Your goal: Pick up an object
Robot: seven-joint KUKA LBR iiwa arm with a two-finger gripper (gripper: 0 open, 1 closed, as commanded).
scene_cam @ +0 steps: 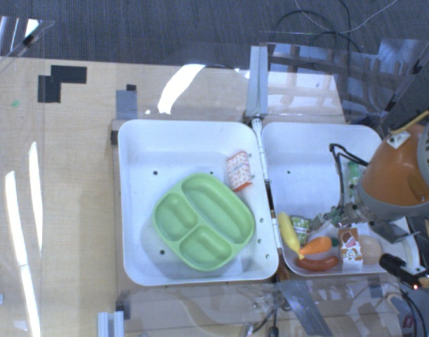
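Candidate objects for picking sit in the right bin (305,160), clustered along its near edge: a yellow banana-shaped piece (288,232) beside the left wall, an orange carrot-shaped piece (317,246) just right of it, a red sausage-shaped piece (318,263) against the near rim, and a small printed carton (350,248) touching the carrot's right end. A green item (301,223) lies just behind the banana. The gripper (342,213) hangs over this cluster at the bin's right side, below the orange band (397,174); jaw state: cannot tell. In the left bin (137,188), a green divided plate (203,221) occupies the near centre, and a small snack packet (238,170) leans by the right wall.
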